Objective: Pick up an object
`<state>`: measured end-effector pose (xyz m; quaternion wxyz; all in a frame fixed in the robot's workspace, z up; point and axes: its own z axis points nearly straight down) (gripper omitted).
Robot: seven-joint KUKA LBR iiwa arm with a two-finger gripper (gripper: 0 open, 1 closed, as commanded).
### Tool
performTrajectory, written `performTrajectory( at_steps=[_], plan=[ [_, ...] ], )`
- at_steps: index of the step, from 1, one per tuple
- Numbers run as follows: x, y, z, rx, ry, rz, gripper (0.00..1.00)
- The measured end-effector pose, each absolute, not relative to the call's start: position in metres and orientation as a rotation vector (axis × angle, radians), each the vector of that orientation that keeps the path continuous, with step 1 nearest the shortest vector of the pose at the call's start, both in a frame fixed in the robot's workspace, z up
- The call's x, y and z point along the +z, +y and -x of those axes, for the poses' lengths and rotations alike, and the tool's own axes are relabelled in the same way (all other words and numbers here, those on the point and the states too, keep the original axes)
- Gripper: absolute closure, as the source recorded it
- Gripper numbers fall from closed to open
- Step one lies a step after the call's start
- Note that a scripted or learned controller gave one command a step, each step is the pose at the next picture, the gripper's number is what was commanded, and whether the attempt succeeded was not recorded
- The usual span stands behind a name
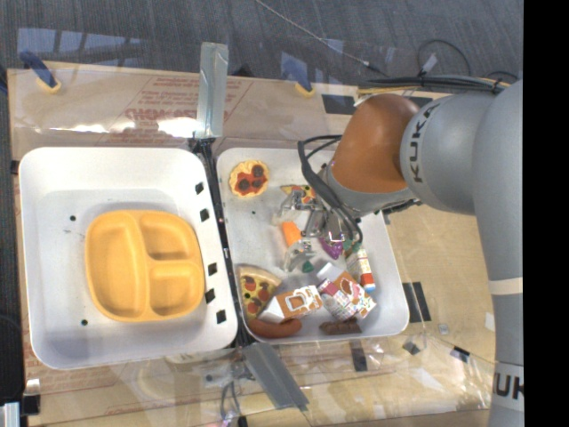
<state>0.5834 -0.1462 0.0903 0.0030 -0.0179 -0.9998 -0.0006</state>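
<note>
Hovering jaws low in the right bin [387,238], their spread unclear, orange carrot [291,233] just left of them

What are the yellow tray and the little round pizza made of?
The yellow tray looks like moulded plastic: one even colour, smooth rounded dividers, soft matte shine. The little round pizza is probably a plastic toy too, judging by its bright painted toppings, though it is too small here to be sure.
</note>
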Motion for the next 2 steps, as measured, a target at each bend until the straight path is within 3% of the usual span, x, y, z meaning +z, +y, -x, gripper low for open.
performTrajectory(
  at_steps=[1, 2],
  plan=[
    [0.0903, -0.1009, -0.5652, -0.003, -3.135, -0.088, 0.00],
    [0.0992, -0.0998, -0.5655, -0.003, -3.133, -0.098, 1.00]
  ],
)
